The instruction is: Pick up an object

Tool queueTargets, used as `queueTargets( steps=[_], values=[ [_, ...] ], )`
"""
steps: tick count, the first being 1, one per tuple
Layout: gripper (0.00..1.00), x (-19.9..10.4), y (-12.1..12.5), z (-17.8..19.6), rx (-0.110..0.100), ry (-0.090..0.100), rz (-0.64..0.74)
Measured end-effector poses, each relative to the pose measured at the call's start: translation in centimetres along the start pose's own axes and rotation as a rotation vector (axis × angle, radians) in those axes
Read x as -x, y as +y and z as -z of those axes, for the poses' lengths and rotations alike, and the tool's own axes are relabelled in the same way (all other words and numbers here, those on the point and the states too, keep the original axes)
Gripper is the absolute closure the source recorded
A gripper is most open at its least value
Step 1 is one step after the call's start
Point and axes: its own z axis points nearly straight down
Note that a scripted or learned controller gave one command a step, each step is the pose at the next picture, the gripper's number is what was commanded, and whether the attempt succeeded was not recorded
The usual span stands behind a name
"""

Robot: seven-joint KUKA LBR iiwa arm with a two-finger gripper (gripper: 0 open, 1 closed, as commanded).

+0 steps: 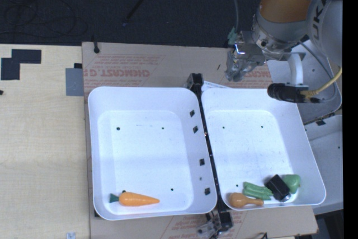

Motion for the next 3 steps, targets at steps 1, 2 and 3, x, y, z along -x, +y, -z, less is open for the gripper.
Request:
queueTargets(
  steps=[1,2,3],
  values=[
    [1.00,-7.3,0.0,-2.2,-0.001,0.002,0.003],
    [1.00,-6.2,0.0,14.7,0.022,0.000,-0.001],
    [1.00,-9.5,-0.1,7.7,-0.004,-0.001,0.000]
  ],
)
